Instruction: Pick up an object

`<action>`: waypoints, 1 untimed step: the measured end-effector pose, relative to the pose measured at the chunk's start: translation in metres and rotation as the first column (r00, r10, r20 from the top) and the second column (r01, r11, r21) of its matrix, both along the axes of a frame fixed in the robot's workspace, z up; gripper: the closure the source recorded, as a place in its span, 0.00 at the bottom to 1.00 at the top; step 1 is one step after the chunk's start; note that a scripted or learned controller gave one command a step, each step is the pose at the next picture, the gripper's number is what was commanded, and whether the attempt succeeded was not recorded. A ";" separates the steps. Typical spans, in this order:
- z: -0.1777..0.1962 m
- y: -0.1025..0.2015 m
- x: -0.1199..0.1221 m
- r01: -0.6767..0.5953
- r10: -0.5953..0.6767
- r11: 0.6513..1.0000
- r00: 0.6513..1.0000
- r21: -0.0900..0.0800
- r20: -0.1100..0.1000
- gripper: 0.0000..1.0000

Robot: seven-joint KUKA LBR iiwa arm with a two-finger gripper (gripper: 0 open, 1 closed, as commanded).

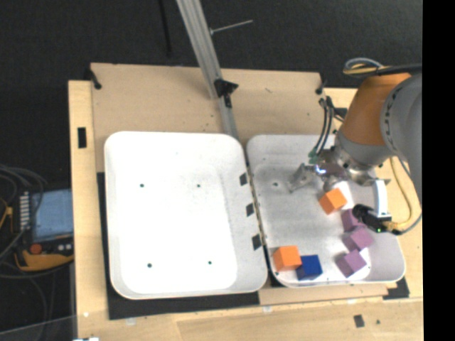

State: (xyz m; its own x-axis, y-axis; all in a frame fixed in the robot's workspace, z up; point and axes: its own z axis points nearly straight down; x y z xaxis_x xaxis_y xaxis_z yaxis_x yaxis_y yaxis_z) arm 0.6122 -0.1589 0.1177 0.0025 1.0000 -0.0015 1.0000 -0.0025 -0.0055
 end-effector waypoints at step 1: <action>-0.021 -0.002 0.000 0.002 -0.002 1.000 1.000 -0.002 0.005 0.00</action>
